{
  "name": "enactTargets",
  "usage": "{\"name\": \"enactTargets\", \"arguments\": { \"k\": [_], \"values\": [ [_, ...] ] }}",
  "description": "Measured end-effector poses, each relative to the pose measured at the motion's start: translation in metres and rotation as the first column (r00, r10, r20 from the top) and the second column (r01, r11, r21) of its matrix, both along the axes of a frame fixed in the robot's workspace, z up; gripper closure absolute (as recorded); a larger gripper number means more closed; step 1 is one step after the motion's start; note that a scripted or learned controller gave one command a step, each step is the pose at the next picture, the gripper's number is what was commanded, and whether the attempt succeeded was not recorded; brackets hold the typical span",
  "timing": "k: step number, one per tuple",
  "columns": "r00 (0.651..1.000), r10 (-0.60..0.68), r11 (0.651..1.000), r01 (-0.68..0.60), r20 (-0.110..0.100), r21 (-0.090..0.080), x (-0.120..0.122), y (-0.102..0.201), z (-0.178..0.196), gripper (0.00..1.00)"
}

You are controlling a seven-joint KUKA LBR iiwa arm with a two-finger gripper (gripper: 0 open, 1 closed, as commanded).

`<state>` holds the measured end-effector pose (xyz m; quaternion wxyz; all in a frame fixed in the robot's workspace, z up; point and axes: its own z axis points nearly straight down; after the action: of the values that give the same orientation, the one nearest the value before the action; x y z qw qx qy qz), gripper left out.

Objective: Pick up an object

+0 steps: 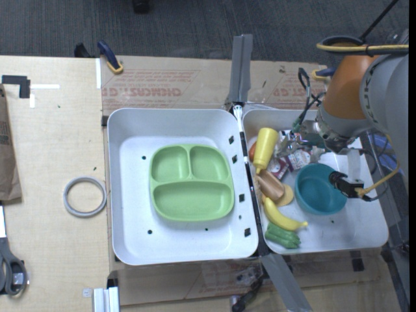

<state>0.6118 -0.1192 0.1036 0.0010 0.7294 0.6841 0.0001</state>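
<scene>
The right bin (pixel 364 236) holds a yellow bottle (pixel 264 147), a blue bowl (pixel 320 188), a banana (pixel 281 217), a green vegetable toy (pixel 283 237), a brown bun-like toy (pixel 271 186) and a crinkled red-and-silver packet (pixel 290 161). My gripper (pixel 294 143) reaches down into the back of this bin, just right of the yellow bottle and above the packet. The grey arm with its orange band (pixel 348 86) comes in from the right and hides the bin's back right corner.
The left bin (pixel 123 174) holds a green divided plate (pixel 192 182). On the bench to the left lie a grey ring (pixel 85 195), scissors (pixel 12 273) and a brown bag (pixel 8 151). A blue clamp (pixel 110 56) sits at the back. Cables hang beside the arm.
</scene>
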Motion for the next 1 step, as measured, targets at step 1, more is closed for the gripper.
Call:
{"name": "enactTargets", "arguments": {
  "k": [1],
  "values": [
    [0.977, 0.214, 0.977, -0.214, 0.018, -0.009, -0.0282, 0.0069, -0.0027, 0.0]
  ]
}}
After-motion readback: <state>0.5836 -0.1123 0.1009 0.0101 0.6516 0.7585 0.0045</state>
